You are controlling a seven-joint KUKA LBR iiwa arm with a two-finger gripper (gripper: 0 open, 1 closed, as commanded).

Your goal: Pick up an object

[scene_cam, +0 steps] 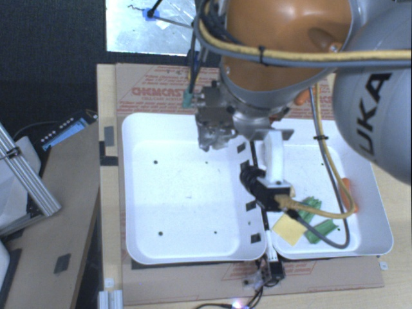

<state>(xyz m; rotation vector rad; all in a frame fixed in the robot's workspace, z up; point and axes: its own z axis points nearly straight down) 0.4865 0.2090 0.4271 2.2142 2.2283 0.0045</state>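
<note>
Yellow block (288, 230), probably light and soft: grip its opposite edges; you cannot tell how open the gripper (211, 137) is

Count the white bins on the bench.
2. The left bin lies beneath the tool; the right bin, beside it, is partly covered by the arm. No further bin seems hidden.

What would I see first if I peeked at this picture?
The huge orange and grey robot arm looms at the top right, leaning over two white bins. Its tool hangs above the far right part of the left bin. Near the front of the right bin lie a yellow piece and some green pieces.
</note>
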